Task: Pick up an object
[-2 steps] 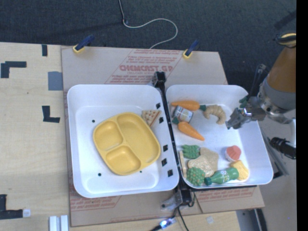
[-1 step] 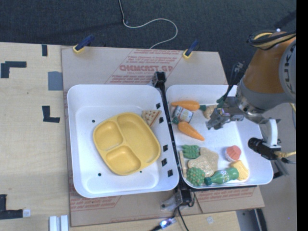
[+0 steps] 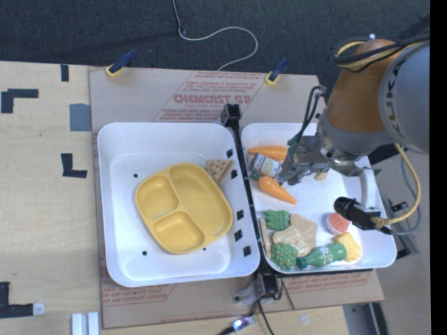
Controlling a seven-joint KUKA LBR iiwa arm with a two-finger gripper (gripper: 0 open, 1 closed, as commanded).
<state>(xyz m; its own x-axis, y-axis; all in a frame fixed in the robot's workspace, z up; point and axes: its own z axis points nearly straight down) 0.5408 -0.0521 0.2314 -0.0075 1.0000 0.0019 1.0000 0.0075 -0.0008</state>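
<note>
Carrot-shaped orange plastic toy [image 3: 277, 190] lies just below and slightly left of the tool [image 3: 290, 174], on the floor of the right-hand shallow white bin [image 3: 380, 260], and looks the likeliest target for the pick. Whether the tool is open or closed cannot be told from this slanted view, as the tip is dark and blurs into the clutter beneath it; nothing can be seen held in it. Close to the tool on its left sit a small cylindrical can with a pale label [image 3: 264, 164] and, just above that, a second orange carrot-like piece [image 3: 269, 151]. Further below the tool are a green leafy toy [image 3: 276, 220], a beige cracker-like slab [image 3: 297, 234] and a green bottle [image 3: 320, 255], well apart from the tip. The main risk, as I judge it, is crowding: the carrot and the can lie near enough together that a descent slightly off to the left could strike the can or pinch both. The carrot's tapered, smooth body could also squirt out sideways under a closing grip, or roll toward the bin's dividing wall. Far to the tool's left, the yellow compartment tray [image 3: 183, 206] in the other white bin [image 3: 112, 187] plays no part.
</note>
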